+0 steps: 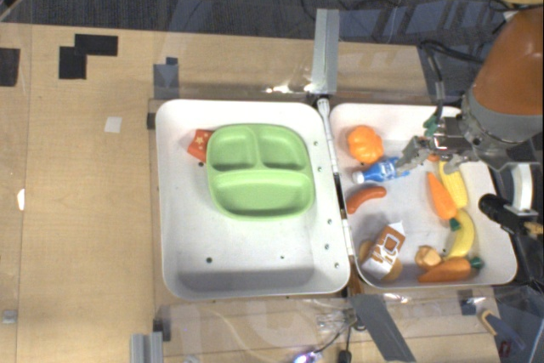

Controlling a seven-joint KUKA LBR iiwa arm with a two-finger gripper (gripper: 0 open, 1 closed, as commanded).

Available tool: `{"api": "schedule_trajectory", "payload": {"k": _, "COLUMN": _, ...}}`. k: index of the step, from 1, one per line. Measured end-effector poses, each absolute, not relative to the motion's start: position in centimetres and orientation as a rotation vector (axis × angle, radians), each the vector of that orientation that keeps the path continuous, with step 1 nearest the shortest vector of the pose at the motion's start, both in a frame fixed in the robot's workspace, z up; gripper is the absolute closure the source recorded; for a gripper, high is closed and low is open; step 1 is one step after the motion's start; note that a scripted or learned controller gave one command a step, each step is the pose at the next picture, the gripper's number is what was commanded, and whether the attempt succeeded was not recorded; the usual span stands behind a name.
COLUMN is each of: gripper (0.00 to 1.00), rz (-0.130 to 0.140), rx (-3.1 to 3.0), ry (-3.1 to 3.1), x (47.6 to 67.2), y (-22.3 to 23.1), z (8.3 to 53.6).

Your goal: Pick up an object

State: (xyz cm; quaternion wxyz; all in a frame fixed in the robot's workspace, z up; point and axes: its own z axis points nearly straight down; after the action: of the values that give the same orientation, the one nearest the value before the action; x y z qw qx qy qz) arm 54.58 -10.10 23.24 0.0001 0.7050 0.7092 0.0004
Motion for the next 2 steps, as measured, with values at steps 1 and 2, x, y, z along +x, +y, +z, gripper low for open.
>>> {"api": "schedule_trajectory", "payload": {"k": 1, "gripper": 0.00, "rz": 0.001, "rx": 2.350, "ry": 2.088, "x": 59.7, "y": -8.2, "z": 13.7}}
{"api": "schedule_trajectory", "payload": {"k": 2, "gripper": 0.00, "rz": 0.041, "rx": 2.205, "ry": 2.207, "x": 58.3, "y": -8.4, "z": 9.9}}
